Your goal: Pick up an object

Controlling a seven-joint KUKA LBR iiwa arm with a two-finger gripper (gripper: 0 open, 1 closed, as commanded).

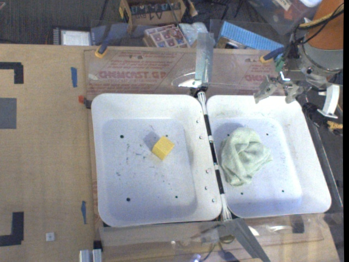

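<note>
A small yellow block (162,147) lies near the middle of the left white bin (109,113). A crumpled pale green cloth (245,154) rests in the right white bin (305,190), left of its centre. My gripper (278,90) hangs over the right bin's far rim, at the upper right, well apart from the cloth. Its two fingers are spread open with nothing between them. Grey wrist and orange band rise to the right of it.
A clear plastic sheet and a metal bracket (203,64) stand behind the bins. Boxes, cables and a blue pad (245,37) clutter the back. A brown board (43,146) lies left of the bins.
</note>
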